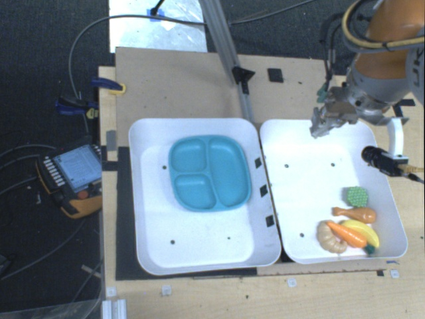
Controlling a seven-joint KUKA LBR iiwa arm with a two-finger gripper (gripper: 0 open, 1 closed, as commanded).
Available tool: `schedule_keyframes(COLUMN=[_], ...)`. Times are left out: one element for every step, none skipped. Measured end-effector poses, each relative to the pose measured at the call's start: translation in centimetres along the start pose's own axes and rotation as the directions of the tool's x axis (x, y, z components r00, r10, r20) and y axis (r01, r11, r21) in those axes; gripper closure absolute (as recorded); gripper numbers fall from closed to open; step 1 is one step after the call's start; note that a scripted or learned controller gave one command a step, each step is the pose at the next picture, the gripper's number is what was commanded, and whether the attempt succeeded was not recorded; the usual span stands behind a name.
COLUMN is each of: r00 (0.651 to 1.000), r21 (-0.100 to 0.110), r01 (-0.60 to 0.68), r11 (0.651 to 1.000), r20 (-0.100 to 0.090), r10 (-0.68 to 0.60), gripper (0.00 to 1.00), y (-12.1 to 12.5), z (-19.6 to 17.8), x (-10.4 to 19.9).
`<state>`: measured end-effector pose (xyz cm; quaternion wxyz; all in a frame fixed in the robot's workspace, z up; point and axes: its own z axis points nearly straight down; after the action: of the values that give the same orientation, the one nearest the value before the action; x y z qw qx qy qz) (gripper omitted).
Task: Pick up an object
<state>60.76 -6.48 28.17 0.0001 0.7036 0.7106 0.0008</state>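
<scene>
- The gripper point(321, 129) hovers over the right bin's point(299, 198) far edge; its grip state cannot be told.
- Toy food point(350, 228) sits in that bin's near right corner.

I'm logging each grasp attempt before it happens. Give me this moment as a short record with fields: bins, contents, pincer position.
left bin: holds a blue divided plate
right bin: toy food clustered in its near right corner
toy food: carrot, banana, chicken drumstick, green piece, tan piece
pincer: above the right bin's far edge, apart from the toy food
holding: nothing seen
</scene>
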Motion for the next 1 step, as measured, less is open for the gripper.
schedule_keyframes(r00=[1.0], r21=[-0.001], r01=[0.001], r11=[1.0], r20=[-0.001], r10=[-0.001], gripper=[1.0], y=[0.47], z=[0.28], x=[6.08])
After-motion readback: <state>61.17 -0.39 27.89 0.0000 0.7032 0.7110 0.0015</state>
